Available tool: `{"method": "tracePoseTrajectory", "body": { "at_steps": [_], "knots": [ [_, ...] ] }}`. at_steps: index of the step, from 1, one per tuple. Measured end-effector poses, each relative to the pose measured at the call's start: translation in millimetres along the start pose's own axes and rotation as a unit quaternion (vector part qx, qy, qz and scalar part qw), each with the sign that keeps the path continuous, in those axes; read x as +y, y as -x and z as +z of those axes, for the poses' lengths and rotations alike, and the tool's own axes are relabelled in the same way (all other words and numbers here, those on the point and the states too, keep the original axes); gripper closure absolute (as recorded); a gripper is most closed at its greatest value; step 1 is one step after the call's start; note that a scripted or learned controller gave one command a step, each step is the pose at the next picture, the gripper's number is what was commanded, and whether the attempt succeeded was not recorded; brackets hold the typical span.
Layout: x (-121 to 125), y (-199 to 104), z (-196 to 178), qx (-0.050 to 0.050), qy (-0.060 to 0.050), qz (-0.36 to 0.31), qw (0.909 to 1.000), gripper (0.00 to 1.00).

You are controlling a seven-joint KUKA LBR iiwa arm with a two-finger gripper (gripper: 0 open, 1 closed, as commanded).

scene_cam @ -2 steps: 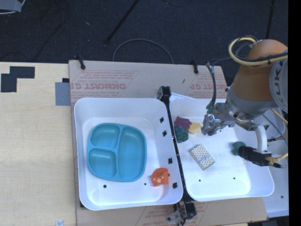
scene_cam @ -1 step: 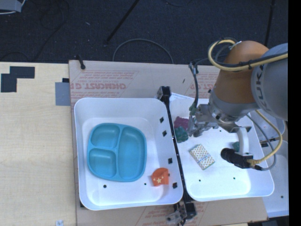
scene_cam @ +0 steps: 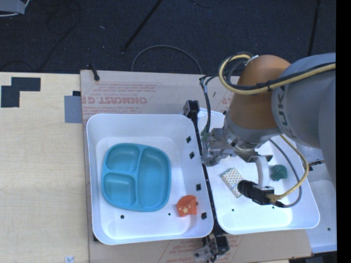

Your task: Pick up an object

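Two white bins are set side by side at the centre of the frame. The left bin point(scene_cam: 96, 147) carries a blue divided plate point(scene_cam: 136, 176) laid flat across its middle, and a small orange object with a pale star mark point(scene_cam: 187, 206) lies at lower right of that bin, close against the dividing wall.

The right bin point(scene_cam: 299, 221) is largely covered by the arm point(scene_cam: 263, 100), which is brought in from the right of the frame and hung low over the bin's upper left portion. The gripper point(scene_cam: 215, 152) is seen near the dividing wall; how far it is opened cannot be told, and nothing is seen held by it.

Two candidates lie in the right bin. A small white patterned block point(scene_cam: 232, 179) is found just below the wrist; its long axis runs from upper left to lower right of the frame. A teal lump point(scene_cam: 279, 172) lies to its right, rounded, no clear axis noted.

The block is judged the likelier target, being nearest the tool. The wrist is presumably held low and upright for a downward approach. The pick is judged not yet made.
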State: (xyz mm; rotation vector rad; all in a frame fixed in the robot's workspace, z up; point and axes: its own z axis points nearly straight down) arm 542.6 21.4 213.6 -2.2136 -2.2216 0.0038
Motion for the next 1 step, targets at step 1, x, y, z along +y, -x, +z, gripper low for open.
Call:
{"method": "tracePoseTrajectory", "body": {
  "at_steps": [1],
  "knots": [
    [-14.2, -53.6, -12.0, 0.0, 0.001, -0.001, 1.0, 1.0]
  ]
}}
